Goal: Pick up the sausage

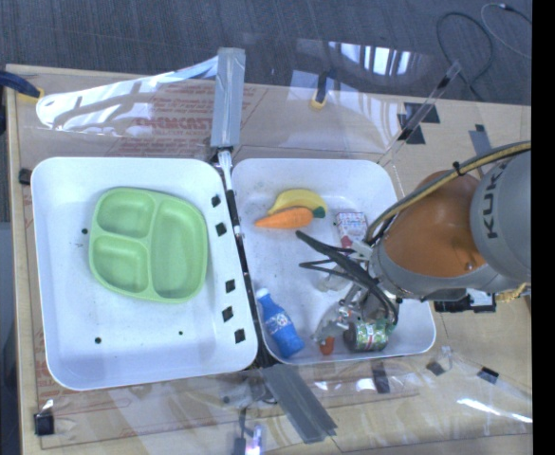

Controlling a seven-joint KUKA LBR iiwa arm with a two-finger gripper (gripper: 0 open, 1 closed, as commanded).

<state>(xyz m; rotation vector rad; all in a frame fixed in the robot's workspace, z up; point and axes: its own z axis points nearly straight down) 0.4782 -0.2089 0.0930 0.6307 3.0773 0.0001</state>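
Sausage (326, 346) looks like the small reddish piece at the right bin's (258, 173) front edge, though it's tiny and partly hidden, so that's a guess. It lies on the bin floor, not lifted: pick not done, grasp and lift both left. Gripper (339, 322) is low in the right bin's front part, just above that piece and beside a green can (370, 334); can't tell its state or whether it touches anything. Outward: blue bottle (279, 324) to the left, carrot (285, 219) and banana (299, 199) near the back wall, green divided plate (149, 245) in the left bin (54, 282).
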